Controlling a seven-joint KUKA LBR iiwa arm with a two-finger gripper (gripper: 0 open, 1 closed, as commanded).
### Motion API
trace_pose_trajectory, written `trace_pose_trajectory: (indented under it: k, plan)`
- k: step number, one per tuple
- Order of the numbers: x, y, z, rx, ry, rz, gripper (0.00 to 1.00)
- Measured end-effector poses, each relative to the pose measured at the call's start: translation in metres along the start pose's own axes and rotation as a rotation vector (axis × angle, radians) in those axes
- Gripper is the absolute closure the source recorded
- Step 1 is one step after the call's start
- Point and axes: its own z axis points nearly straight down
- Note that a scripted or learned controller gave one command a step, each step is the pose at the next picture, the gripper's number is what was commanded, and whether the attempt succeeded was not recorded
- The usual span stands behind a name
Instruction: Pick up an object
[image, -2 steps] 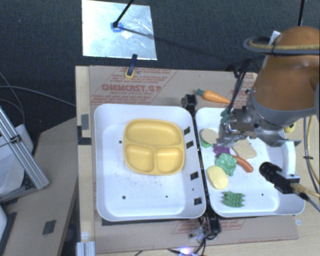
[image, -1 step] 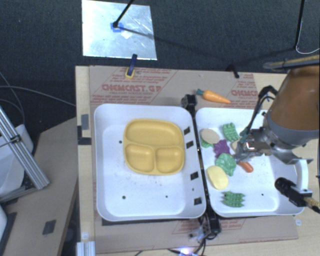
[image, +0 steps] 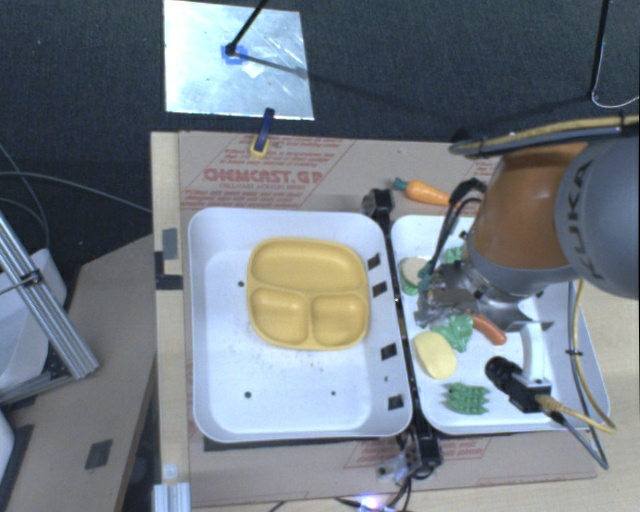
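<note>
The things to pick from lie in the right bin (image: 500, 421), most of them in its left half. A green leafy piece (image: 460, 331) sits near the middle, with a short orange piece (image: 491, 330) just beside it on the right and a pale yellow lump (image: 434, 354) touching or almost touching it on the lower left. Toward the bin's near edge lies a bunch of green pods (image: 466, 399), apart from the rest. Farther back, by the wall next to the other bin, is a pale round piece (image: 412, 270), and another green scrap (image: 453, 255) shows just beyond it, partly hidden by the robot.

The jaws hang low over this cluster, right above the leafy piece, but the wrist covers them, so I cannot tell whether they are released or clenched, nor whether anything is between them. The grey arm (image: 530, 215) with its orange band reaches in from the right.

An orange carrot (image: 424, 192) lies outside the bin, behind its far rim. The left bin (image: 300, 395) holds a yellow divided plate (image: 305, 292). Both bins rest on printed cardboard (image: 290, 175) on the table (image: 110, 350).
</note>
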Motion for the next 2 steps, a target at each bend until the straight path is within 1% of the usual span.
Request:
trace_pose_trajectory:
  k: [1,2]
  plan:
    - [0.0701,-0.0176,-0.1203,-0.016,0.004,-0.006,1.00]
    - [0.0652,-0.0178,-0.1137,-0.006,-0.001,0.004,0.00]
